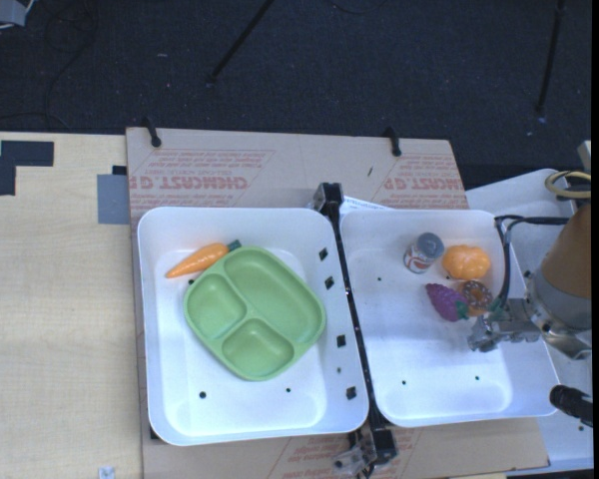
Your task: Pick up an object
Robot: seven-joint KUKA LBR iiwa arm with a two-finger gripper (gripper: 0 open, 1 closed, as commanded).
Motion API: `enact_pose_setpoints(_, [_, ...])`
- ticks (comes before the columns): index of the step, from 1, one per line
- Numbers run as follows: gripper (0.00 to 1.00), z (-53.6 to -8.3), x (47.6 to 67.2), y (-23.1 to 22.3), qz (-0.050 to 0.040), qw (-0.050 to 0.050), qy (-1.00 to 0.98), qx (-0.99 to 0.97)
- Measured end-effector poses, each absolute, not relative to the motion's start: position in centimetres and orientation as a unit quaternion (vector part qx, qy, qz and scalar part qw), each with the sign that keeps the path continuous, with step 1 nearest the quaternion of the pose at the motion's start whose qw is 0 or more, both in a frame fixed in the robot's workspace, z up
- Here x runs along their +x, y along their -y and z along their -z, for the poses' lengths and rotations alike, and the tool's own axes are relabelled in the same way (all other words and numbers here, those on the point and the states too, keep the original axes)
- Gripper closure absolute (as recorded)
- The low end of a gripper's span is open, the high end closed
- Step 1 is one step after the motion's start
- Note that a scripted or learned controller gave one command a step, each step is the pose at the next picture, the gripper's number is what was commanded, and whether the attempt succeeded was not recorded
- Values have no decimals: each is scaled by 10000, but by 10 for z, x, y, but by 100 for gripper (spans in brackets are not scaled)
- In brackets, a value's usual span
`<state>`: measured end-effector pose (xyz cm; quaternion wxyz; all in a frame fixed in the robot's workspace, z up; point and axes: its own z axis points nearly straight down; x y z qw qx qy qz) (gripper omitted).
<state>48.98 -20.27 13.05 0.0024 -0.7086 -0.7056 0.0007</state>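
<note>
In the right bin point(429, 387) lie a small can point(421, 252), an orange fruit point(466, 262), a purple toy point(444, 300) and a small multicoloured object point(475, 293). My gripper point(486, 335) hangs low at the bin's right side, just below and to the right of the purple toy and the multicoloured object. I see nothing held in it. The grey arm with its orange band point(579, 257) enters from the right edge.
The left bin point(170, 387) holds a green divided plate point(254, 312) and an orange carrot point(197, 259) at its upper left. A black divider point(344, 317) runs between the bins. Cardboard point(280, 173) lies behind them.
</note>
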Motion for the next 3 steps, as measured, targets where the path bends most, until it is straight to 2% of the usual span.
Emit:
enact_pose_setpoints(2, [100, -226, 487, 211, 6, -16, 7075, -7067])
enact_pose_setpoints(3, [100, -230, 486, 158, 2, 21, 7088, -7054])
